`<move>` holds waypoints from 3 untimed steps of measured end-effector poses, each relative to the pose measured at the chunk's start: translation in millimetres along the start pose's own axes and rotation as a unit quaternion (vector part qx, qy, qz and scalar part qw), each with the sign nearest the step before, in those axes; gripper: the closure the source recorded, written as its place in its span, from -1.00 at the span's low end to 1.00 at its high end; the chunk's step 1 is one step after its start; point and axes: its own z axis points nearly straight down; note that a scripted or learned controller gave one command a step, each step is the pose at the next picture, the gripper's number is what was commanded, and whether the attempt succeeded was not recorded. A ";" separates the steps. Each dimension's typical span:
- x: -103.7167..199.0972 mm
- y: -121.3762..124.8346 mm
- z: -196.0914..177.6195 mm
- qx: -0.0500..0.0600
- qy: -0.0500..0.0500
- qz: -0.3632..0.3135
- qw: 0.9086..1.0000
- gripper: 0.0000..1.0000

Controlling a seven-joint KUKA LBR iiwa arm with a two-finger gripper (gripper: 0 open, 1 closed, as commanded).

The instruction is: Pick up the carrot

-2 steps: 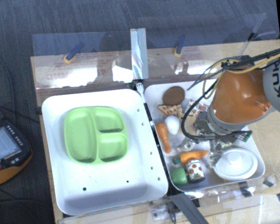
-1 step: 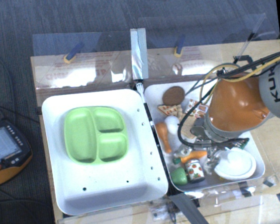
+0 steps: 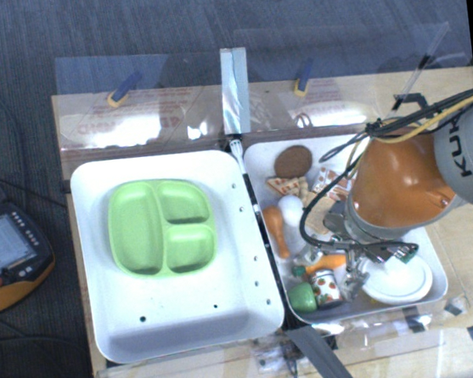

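Grey arm (image 3: 439, 163) bends low, hand (image 3: 353, 268) near the carrot (image 3: 325, 262).

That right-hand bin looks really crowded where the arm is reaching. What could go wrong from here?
1. The carrot lies against the bin's left wall, beside a white object, so the gripper might pinch the neighbour or hit the wall.
2. The gripper sits low among the small can, green ball and white plate; moving across could shove them about.
3. Loose cables hang over the items and might snag.
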 end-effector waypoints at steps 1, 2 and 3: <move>-3.4 0.5 0.1 -0.001 0.000 -0.065 0.998 -1.00; -5.9 -1.0 -10.8 0.002 -0.002 -0.065 0.998 1.00; -35.5 22.3 -121.2 -0.006 0.002 -0.085 0.996 1.00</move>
